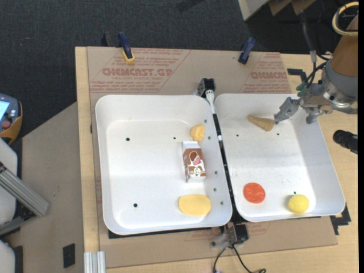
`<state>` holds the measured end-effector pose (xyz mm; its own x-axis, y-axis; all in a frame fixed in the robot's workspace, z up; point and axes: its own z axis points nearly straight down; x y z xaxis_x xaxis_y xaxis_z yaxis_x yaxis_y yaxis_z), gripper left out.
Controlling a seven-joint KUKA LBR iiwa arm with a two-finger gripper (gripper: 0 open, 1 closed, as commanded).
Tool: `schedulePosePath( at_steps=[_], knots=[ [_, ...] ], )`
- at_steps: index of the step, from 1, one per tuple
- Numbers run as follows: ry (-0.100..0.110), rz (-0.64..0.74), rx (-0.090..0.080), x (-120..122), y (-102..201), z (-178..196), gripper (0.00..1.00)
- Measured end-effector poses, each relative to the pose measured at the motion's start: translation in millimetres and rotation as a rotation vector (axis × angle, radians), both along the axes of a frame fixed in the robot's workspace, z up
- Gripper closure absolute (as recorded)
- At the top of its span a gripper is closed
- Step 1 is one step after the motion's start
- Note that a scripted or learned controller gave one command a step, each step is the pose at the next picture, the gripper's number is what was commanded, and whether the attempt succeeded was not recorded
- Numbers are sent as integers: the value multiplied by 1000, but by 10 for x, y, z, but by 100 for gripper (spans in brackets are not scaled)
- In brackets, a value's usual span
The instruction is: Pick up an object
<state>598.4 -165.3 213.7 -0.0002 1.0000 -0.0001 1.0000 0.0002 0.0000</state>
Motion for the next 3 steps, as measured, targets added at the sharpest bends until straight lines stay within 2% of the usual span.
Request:
schedulePosePath(
  at_steps=[1, 2, 3],
  knots=[
    [-4, 1, -1, 7, -1, 110, 100],
    [6, -4, 1, -87, -618, -913, 100],
    [-21, 2, -7, -808, -321, 2325, 100]
  ],
)
